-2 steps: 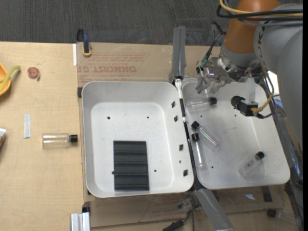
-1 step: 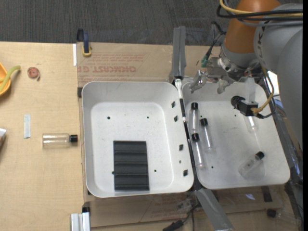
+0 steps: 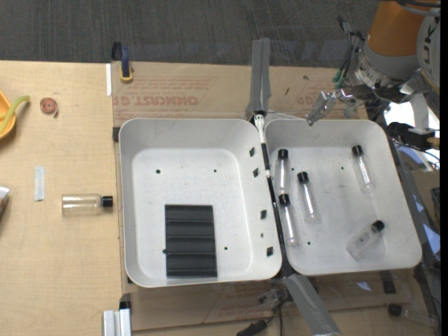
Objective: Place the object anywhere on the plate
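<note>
Far out to the gripper's left, at the bench edge: an orange-yellow bowl [image 3: 5,116], cut off by the frame, with a small pink disc [image 3: 47,105] just beside it. Lower down on the same bare wood: a white strip [image 3: 39,184] and a stray vial [image 3: 85,202] lying on its side, black cap turned toward the bins. Nearer, yet well left of the gripper and below it in the view: the left bin [image 3: 140,145], holding a black ribbed plate [image 3: 190,241] flat in its near half, with nothing on it. A blue clamp [image 3: 121,60] at the far cardboard edge, beyond that bin.

Just below the gripper: the right bin [image 3: 392,187] with five clear, black-capped tubes, all well apart from the plate. Three close to the divider: the rim vial [image 3: 282,168], the middle vial [image 3: 306,193] and the low vial [image 3: 287,219]. To the right of these, the far vial [image 3: 361,165] and, near the front corner, the corner vial [image 3: 365,240].

Gripper [image 3: 316,112] poised over the right bin's far rim, nothing seen held in it; whether spread or closed cannot be told. Behind it, up and to the right, the grey arm [image 3: 402,40] with its orange band.
</note>
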Action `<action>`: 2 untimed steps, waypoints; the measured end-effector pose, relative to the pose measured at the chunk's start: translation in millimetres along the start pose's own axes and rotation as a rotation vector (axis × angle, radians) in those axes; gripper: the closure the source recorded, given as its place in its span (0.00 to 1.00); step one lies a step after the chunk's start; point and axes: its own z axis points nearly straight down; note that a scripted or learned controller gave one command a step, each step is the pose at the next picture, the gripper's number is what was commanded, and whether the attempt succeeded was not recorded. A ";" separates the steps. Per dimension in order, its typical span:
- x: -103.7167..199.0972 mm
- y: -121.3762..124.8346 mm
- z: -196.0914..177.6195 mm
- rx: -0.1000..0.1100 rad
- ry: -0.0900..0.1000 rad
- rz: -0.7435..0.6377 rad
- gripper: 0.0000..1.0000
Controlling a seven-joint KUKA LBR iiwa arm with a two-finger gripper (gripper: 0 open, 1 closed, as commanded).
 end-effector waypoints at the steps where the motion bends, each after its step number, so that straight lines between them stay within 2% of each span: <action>1: -58.9 -40.1 -70.4 0.001 0.001 -0.032 0.00; 2: -116.5 -69.4 -173.3 0.002 0.002 -0.159 0.00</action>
